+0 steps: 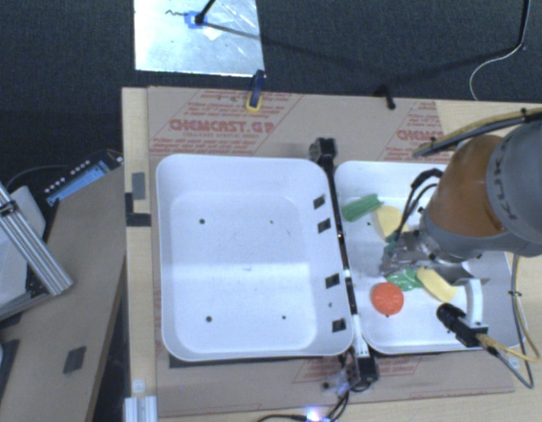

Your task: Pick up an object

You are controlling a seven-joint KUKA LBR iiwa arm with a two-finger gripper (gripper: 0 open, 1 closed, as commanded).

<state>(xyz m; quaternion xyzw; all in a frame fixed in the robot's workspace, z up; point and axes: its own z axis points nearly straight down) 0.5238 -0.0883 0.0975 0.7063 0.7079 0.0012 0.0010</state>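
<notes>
Camera view | brown bench [227, 121] on dark carpet [60, 42] | tool [399, 258] grip: cannot tell

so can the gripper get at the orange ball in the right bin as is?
Probably yes. The orange ball lies uncovered on the right bin floor, just below the gripper, with nothing over it.

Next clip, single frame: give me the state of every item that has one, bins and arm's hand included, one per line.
left bin: upright on the bench, white floor bare.
right bin: upright, holding the loose objects.
orange ball: resting on the bin floor, free of the hand.
green piece: lying flat near the divider, untouched.
yellow piece: lying by the hand, partly hidden.
hand: lowered into the right bin over the objects; grip unreadable.
</notes>
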